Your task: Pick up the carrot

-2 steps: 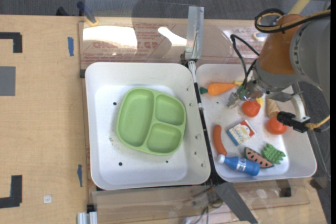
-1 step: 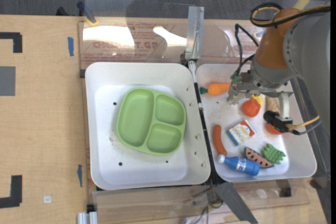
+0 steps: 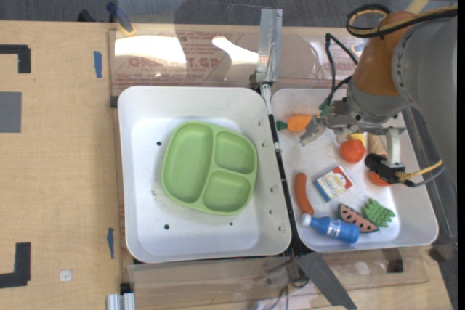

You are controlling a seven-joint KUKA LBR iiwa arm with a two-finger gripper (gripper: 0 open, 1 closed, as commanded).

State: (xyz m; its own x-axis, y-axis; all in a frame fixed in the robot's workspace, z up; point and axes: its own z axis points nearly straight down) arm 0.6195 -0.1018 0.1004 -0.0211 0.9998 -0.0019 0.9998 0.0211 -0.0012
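The gripper (image 3: 317,128) is hanging low in the right bin (image 3: 421,229), fingers spread with nothing between them, just beside the carrot (image 3: 296,123), probably lining up a grasp. The carrot is lying flat near the bin's upper left corner, close to the wall by the divider: short, orange, with a dark green tip pointing left. The compartment plate (image 3: 209,168) is sitting in the left bin (image 3: 138,229).

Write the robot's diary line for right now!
gripper: over right bin, beside carrot | carrot: lying in bin, not held | green plate: left bin
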